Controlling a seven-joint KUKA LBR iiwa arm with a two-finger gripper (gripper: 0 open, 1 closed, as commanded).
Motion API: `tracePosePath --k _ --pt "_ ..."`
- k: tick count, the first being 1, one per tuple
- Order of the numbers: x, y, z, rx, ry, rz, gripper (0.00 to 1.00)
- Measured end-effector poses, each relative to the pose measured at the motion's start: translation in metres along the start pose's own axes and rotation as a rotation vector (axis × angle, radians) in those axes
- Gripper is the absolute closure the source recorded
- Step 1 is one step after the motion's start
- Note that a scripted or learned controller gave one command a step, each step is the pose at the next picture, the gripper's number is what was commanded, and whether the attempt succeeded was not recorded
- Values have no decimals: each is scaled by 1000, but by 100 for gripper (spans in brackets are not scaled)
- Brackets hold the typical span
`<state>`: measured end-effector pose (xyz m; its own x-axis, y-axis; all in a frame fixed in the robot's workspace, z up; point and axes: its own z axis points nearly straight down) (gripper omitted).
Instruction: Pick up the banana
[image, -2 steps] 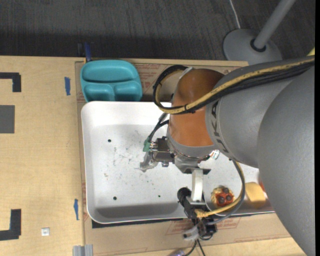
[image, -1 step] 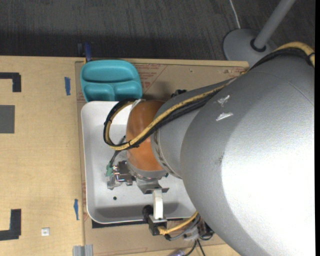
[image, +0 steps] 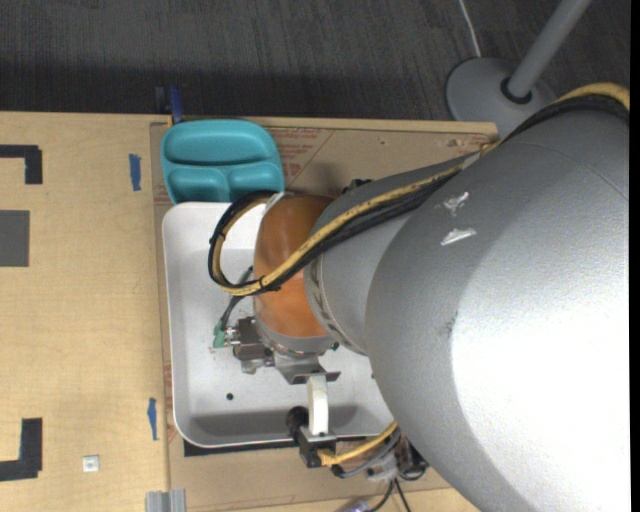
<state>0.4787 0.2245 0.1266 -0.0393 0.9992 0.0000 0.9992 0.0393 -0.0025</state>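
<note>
My arm reaches in from the right and covers most of the white bin (image: 195, 330). The orange band (image: 290, 270) above the wrist sits over the bin's middle. Below it, the grey wrist and the top of the gripper (image: 283, 352) point straight down into the bin, a little toward its near half. What lies under the gripper is hidden by the arm. The strip of bin floor showing at the left and the near edge is bare white.
A teal moulded tray (image: 222, 160) lies at the far end of the bin, partly over its rim. Black cables (image: 232, 262) loop out from the wrist on the left. The brown bench (image: 80, 300) with black tape marks stretches to the left.
</note>
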Motion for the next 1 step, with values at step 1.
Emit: tracePosePath --k 1 --pt "0 0 -10 -1 1 1 100"
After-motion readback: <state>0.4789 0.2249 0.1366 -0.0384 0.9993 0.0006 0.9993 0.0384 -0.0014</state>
